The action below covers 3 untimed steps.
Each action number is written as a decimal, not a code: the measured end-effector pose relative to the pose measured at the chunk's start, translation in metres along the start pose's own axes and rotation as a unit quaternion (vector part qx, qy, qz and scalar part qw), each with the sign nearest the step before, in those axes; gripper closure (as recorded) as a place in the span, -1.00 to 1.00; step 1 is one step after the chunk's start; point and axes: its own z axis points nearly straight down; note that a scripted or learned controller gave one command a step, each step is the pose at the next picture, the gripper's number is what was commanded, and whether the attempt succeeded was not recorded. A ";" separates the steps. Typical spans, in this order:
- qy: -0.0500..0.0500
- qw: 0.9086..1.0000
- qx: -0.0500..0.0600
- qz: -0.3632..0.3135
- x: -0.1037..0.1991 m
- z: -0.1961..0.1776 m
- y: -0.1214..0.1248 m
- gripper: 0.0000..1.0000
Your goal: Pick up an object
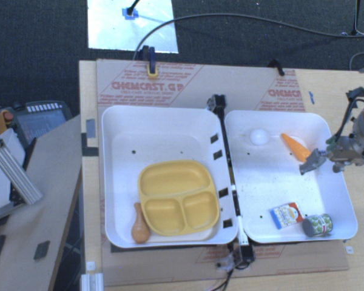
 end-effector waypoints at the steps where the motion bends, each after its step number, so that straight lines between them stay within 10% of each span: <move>1: -0.002 1.000 -0.006 -0.002 0.001 -0.006 0.003 -1.00; 3: -0.001 1.000 -0.005 -0.001 -0.012 0.090 -0.006 -1.00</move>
